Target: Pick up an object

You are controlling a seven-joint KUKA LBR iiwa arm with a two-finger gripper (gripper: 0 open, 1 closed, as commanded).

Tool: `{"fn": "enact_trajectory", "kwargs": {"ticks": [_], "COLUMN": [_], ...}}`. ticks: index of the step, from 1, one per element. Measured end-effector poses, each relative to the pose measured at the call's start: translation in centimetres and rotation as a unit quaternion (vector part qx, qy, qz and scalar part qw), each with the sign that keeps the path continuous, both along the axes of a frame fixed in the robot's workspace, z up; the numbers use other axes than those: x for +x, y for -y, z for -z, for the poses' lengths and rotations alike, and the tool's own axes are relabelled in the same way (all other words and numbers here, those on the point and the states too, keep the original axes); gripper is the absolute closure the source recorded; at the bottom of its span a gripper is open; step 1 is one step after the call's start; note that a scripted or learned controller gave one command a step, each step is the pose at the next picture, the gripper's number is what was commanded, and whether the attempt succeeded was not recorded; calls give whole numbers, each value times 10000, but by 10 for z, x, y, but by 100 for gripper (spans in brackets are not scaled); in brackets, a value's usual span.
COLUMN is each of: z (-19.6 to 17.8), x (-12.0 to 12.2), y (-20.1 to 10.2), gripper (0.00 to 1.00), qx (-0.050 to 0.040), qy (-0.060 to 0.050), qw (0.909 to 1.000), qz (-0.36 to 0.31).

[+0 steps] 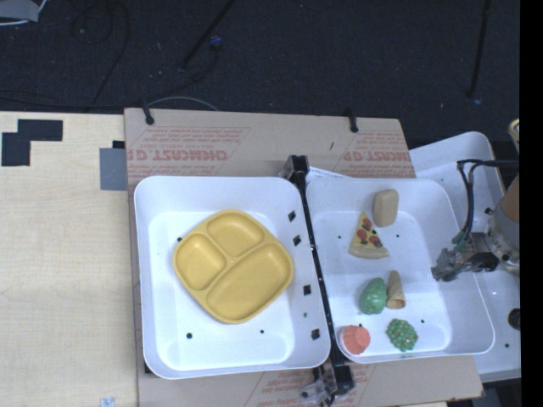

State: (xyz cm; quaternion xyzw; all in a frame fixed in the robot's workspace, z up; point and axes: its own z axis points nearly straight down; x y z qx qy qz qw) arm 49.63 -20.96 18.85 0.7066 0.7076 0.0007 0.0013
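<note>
My gripper (pixel 448 268) hangs over the right edge of the right bin (pixel 424 195), its dark fingers pointing toward the toys; whether they are spread or closed I cannot tell, and nothing sits between them. Everything I might take lies to the view's left of it, with bare white bin floor between. Nearest is the small tan cone (pixel 395 289), its long axis running roughly up and down the view, touching or just beside the bumpy green lump (pixel 372 296). Toward the bin's near rim sit a knobbly green piece like broccoli (pixel 402 335) and a smooth round orange-red piece (pixel 356 339). Farther up are a flat wedge of toy pizza (pixel 367 236) and a smooth beige block (pixel 386 207). I judge the cone the shortest reach, though its neighbour crowds one side. The left bin (pixel 161 227) holds a glossy yellow divided plate (pixel 234 265).
</note>
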Motion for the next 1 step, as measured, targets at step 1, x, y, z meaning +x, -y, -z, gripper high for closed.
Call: {"fn": "enact_trajectory", "kwargs": {"ticks": [1], "z": [-43], "x": [1], "y": [0], "gripper": [100], "qx": [1], "qy": [-2], "qw": [10000], "qz": [-2]}}
